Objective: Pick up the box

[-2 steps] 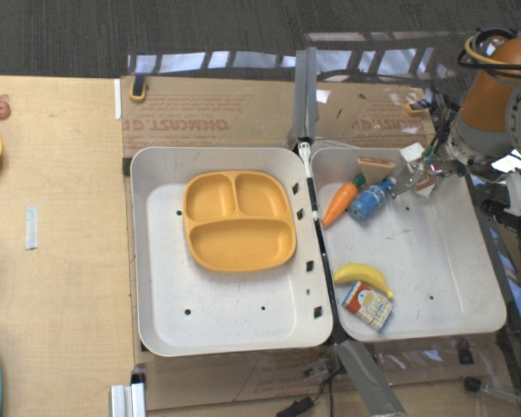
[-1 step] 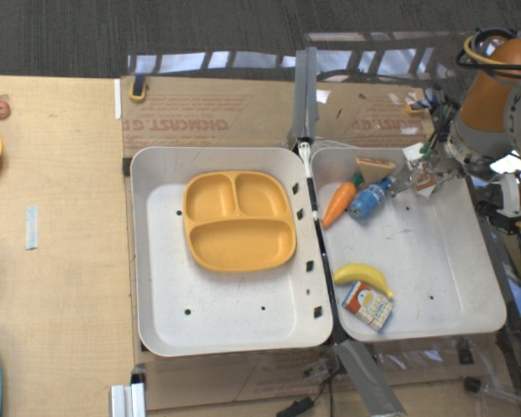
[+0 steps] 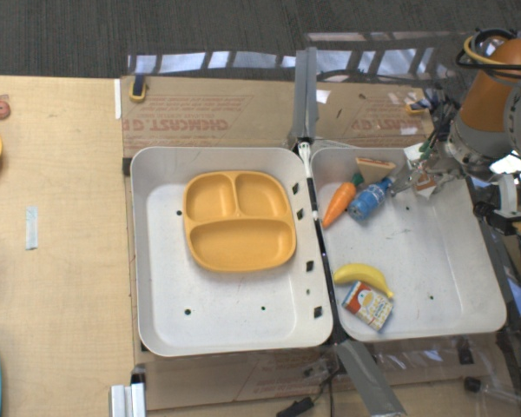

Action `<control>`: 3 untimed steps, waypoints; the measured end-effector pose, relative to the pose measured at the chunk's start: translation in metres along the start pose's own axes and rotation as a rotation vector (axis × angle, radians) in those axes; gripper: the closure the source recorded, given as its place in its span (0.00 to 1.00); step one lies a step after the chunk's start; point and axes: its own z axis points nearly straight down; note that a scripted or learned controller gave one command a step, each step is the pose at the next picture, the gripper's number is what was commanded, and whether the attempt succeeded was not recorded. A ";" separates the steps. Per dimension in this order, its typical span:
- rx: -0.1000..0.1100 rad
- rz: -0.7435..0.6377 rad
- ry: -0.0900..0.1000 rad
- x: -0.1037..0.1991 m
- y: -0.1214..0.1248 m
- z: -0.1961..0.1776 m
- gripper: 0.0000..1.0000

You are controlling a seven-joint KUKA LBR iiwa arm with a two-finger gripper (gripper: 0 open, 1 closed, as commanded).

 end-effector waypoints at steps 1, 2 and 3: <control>0.000 0.000 0.000 0.000 0.000 0.000 0.00; 0.000 -0.002 -0.001 0.000 0.000 0.000 0.00; 0.000 -0.002 -0.001 0.000 0.000 0.000 0.00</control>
